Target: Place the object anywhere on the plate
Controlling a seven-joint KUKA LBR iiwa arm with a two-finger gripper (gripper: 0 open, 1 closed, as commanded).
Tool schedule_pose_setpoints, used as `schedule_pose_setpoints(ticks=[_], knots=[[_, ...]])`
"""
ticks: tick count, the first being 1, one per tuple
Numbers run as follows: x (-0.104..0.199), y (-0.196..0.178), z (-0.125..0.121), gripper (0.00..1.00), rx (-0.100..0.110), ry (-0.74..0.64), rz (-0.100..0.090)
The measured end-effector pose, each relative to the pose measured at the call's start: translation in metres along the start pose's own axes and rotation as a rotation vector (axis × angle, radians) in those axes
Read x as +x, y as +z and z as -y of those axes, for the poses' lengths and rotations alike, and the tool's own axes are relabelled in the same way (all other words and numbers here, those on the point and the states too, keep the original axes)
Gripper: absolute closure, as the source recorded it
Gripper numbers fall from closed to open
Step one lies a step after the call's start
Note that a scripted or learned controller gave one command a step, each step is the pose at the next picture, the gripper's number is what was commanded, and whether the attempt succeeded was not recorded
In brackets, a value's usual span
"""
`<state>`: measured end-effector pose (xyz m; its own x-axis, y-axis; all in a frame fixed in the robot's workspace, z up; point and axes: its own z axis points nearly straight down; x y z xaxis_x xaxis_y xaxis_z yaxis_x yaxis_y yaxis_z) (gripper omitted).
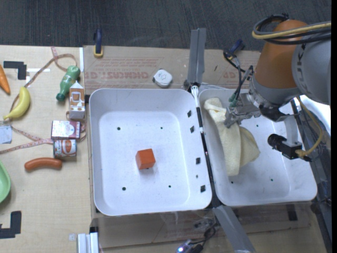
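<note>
Far left of the frame, on pale wood, lie a carrot [4,81], a banana [19,104], a glossy sausage [43,164], a can [65,148], small cartons [77,102] with print too small to read, and a green bottle [68,81]. The cardboard [126,73] behind the bins bears red lettering, reversed and unreadable. At centre, a matte orange cube [145,158] sits alone in the left bin [105,194]. In the right bin [295,191] a cream, plate-like thing [238,149] stands tilted beneath the gripper [237,115], whose fingers' state I cannot tell.
</note>
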<state>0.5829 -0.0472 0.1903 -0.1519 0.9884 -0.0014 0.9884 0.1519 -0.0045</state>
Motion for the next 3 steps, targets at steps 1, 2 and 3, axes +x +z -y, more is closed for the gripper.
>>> schedule_pose_setpoints(ticks=[1, 2, 3], knots=[[0.006, -0.115, 0.057, 1.0, -0.002, 0.144, 0.001], [0.003, -0.182, 0.096, 1.0, -0.002, 0.189, 0.001], [-0.068, -0.227, 0.117, 1.0, -0.003, 0.029, 0.001]])
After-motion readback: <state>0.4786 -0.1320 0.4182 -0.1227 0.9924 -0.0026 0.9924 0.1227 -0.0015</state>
